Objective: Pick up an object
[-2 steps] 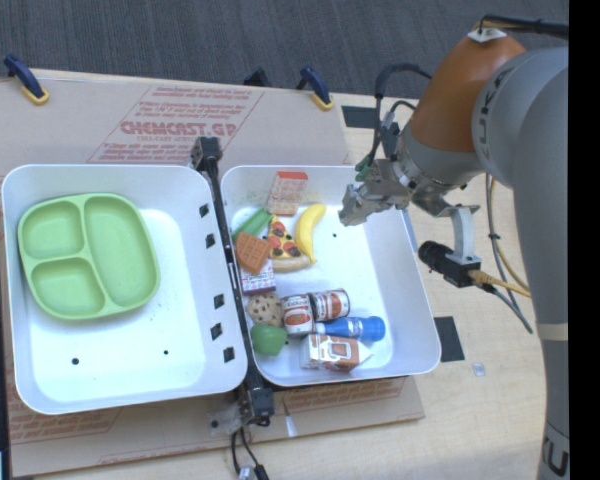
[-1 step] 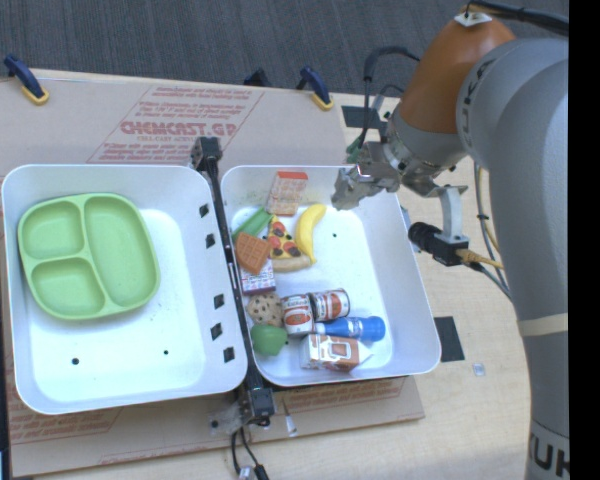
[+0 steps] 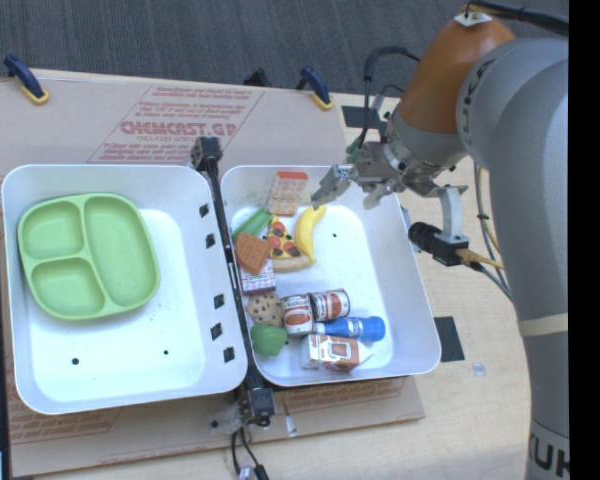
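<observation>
Grey arm's pincer (image 3: 342,182) hovers just beside banana (image 3: 307,230).

arm (image 3: 520,168): cut off at right edge | toys (image 3: 280,258): overlapping, partly hidden | carton (image 3: 332,352) label: too small to read

We note the tabletop (image 3: 480,388) carrying a printed cardboard sheet (image 3: 180,128); two white bins, left (image 3: 110,378) and right (image 3: 400,268), sit side by side on it.
</observation>
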`<act>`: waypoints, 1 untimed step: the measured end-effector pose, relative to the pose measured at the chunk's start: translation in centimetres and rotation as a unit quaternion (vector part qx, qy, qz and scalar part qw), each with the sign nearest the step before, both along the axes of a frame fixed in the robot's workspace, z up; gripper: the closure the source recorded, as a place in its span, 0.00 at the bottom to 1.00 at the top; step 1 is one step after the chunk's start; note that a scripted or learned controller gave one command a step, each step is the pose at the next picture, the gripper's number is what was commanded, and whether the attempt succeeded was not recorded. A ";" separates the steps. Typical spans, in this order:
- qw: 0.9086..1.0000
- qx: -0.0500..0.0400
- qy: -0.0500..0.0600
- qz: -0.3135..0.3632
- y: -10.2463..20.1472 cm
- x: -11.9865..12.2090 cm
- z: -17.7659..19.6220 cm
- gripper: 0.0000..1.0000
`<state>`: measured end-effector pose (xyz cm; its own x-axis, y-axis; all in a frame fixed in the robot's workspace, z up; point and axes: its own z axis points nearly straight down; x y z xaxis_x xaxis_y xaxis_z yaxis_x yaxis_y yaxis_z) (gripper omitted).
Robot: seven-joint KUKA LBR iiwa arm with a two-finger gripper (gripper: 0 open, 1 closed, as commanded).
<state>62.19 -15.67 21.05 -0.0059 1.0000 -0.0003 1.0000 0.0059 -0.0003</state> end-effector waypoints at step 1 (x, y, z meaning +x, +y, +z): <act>1.000 0.000 0.001 -0.001 2.5 -4.4 -10.9 0.00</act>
<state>57.75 -13.20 10.18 -0.0041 1.0000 0.0003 1.0000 0.0041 -0.0017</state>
